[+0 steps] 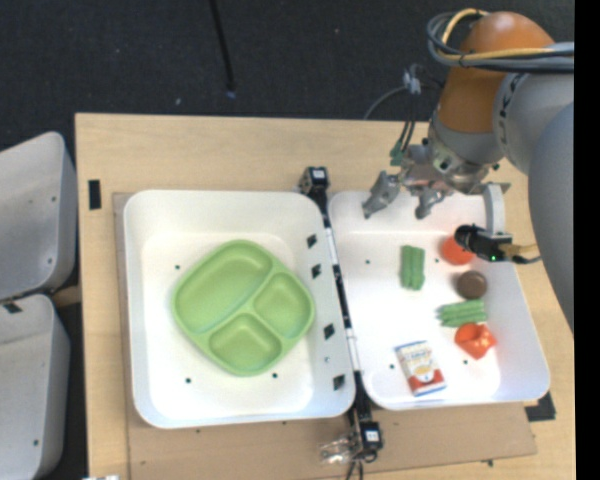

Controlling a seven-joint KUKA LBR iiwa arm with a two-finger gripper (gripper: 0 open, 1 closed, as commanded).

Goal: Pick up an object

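Six items: right bin (520, 368), none lifted
Gripper (404, 196): fingers spread, empty, above bin's far edge
Left: whole pick

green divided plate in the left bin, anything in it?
Empty. All three compartments of the plate show bare green, and it lies flat in the left bin. The small items all lie in the right bin.

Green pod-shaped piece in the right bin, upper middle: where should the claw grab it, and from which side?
Probably take the green pod-shaped piece at its middle, coming straight down from above. It lies flat on the right bin floor, long axis running roughly up-down in the camera view, so close across its narrow width. There is bare floor on both long sides; the claw is just above it in the view.
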